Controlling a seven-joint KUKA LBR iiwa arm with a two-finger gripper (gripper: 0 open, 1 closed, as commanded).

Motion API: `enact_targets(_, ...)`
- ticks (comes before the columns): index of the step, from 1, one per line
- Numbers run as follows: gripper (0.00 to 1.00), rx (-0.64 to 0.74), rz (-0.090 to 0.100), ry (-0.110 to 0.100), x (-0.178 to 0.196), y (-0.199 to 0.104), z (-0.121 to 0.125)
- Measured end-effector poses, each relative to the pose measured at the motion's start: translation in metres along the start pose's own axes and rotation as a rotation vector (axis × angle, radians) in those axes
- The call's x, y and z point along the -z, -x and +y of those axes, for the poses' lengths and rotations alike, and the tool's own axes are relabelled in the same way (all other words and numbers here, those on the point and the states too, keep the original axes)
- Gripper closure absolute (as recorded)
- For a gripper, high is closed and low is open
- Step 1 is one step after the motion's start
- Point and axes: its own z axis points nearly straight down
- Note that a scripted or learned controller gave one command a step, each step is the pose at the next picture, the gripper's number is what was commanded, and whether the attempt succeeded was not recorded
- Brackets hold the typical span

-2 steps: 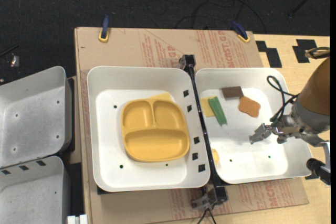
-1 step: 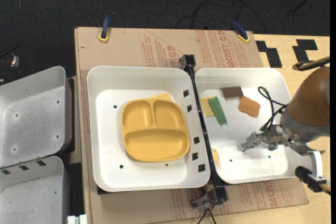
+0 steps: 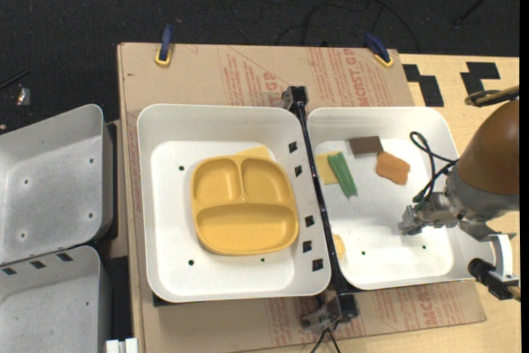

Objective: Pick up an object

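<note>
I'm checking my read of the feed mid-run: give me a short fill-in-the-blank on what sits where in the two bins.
1. The yellow divided tray lies in the ____ bin.
2. The green stick lies in the ____ bin.
3. The brown block lies beside an ____ coloured piece.
4. The end effector is over the ____ bin.

Missing words: left; right; orange; right

Single fixed overhead camera, slanting down on both bins (image 3: 157, 178).
</note>
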Motion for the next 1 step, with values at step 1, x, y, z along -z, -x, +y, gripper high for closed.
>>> enact_targets(1, 1.0, 0.006, -0.002, 0.003, 0.0439, -0.0057, -0.0015)
